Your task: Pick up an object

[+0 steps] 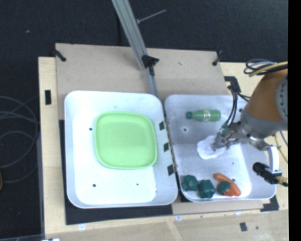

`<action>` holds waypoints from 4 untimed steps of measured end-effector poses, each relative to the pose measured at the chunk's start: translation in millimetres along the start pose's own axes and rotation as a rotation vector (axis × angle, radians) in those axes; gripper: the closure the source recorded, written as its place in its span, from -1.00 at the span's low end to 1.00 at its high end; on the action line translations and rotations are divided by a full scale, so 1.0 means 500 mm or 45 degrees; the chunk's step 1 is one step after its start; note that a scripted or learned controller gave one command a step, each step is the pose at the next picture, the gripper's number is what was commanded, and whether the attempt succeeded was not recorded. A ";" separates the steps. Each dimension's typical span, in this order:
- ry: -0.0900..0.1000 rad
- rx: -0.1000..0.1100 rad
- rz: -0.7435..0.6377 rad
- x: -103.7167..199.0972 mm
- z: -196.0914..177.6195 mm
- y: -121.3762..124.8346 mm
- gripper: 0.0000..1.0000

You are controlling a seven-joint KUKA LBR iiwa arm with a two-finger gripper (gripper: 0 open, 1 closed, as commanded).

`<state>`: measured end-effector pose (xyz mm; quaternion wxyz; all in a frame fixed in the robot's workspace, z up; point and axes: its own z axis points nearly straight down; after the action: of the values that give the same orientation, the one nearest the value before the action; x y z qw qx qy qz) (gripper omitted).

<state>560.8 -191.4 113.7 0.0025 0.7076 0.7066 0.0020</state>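
Gripper (221, 140) is hanging low over the right bin (179, 134), right of frame centre, at the edge of a white object (206, 149) lying mid-bin. Finger state: cannot tell, too small and dark. Step in hand looks like the descent onto that white piece. Next move is calling for a firm close and a straight lift. Green bottle (203, 115) is lying toward the bin's upper side; green plate (125, 139) is sitting in the left bin (78, 134).
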 end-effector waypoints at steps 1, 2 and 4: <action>-0.001 0.000 -0.002 0.004 -0.125 0.008 1.00; -0.001 0.000 -0.002 0.012 -0.246 0.022 1.00; 0.002 0.007 -0.007 0.127 -0.173 0.036 1.00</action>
<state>578.1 -128.1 200.1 0.0002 0.7057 0.7085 0.0007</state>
